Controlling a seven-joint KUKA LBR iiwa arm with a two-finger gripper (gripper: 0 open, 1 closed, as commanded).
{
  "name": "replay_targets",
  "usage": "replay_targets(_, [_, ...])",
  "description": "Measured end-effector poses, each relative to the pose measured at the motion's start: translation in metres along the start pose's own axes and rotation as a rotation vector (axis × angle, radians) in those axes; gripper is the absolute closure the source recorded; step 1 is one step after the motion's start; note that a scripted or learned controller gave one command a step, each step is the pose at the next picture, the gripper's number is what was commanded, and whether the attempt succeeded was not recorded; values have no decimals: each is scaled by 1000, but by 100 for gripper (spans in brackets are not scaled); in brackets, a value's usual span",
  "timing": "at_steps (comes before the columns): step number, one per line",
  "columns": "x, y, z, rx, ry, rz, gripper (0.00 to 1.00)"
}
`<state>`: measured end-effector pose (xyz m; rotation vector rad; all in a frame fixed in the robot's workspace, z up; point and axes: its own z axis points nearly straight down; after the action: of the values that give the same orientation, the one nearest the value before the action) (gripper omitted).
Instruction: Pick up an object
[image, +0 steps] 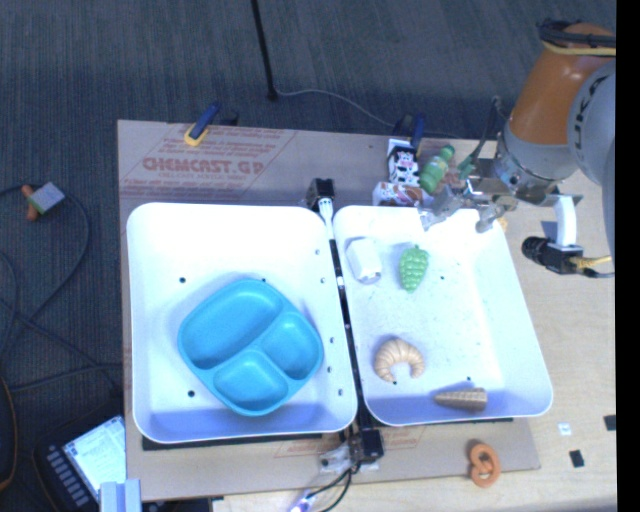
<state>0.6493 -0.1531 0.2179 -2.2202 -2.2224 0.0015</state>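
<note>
Green grape bunch (414, 267), a small toy one, lies in the upper middle of the right bin (520, 330), stem end up and well below and to the left of the gripper (459, 209). The gripper hangs over the far rim of that bin, near its upper right corner, and its 2 fingers (435, 213) stand apart with nothing between them; a gap of white bin floor shows there. Nothing in the bin touches them.

Just left of the grapes lies a small white cylinder-like object (362, 259), near the bin's left wall. Lower down, a tan croissant (398, 359) sits curled in the lower middle, apart from the grapes. Near the front rim a brown waffle cone (461, 399) lies on its side, pointing left.

The left bin (150, 260) carries a blue 3-compartment tray (251, 344), turned at a slant.

The arm's orange band (550, 95) shows above the wrist at the upper right. Behind the right bin, on the bench, stand a few small items that are too cluttered to name. A small orange pretzel-like piece (484, 463) rests on the bench in front of the right bin.
</note>
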Motion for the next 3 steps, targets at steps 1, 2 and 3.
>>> replay_targets(1, [54, -36, 116, -7, -3, 1, 0])
replay_targets(2, [54, -37, 108, -4, -3, 2, 100])
replay_targets(3, [78, -120, 33, 0, 1, 0, 100])
